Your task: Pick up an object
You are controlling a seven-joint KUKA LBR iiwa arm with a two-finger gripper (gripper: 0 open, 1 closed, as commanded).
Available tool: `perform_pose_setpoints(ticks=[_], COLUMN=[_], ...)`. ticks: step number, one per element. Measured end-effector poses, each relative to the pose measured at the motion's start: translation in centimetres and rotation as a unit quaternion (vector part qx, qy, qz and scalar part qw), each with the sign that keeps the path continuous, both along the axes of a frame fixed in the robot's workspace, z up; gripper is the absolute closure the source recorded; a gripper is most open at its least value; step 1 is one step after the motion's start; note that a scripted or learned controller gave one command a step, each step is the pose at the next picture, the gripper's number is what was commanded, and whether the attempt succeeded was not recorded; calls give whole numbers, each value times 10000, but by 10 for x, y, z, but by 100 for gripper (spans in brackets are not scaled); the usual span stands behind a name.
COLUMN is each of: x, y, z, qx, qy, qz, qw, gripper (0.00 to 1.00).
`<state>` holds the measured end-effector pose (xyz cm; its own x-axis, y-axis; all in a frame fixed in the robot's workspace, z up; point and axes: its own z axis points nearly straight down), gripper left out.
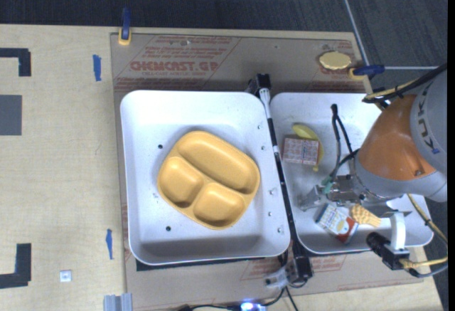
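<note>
The arm's orange band (391, 149) hangs over the right bin (284, 107), and my gripper (321, 195) points left and sits low near the bin's middle. Just below the gripper lies a small white and red packet (333, 220), with a waffle-cone toy (365, 215) beside it on the right. A small patterned box (300, 151) lies above and left of the gripper, apart from it. A yellow banana (306, 132) rests behind that box. I see nothing held in the gripper.
The left bin (138, 117) holds a large yellow divided dish (207, 178). A black divider (274, 153) runs between the bins. Black cables (340, 135) hang by the wrist. A tan disc (335, 60) lies on the cardboard behind the right bin.
</note>
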<state>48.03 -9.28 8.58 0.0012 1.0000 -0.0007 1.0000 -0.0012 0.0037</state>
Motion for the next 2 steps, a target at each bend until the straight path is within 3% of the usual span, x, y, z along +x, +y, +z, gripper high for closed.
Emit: perform_pose_setpoints(ticks=[2], x=[0], y=[0], z=[0], qx=[-2], qy=[-1], qz=[-1], qw=[10000], gripper=[0])
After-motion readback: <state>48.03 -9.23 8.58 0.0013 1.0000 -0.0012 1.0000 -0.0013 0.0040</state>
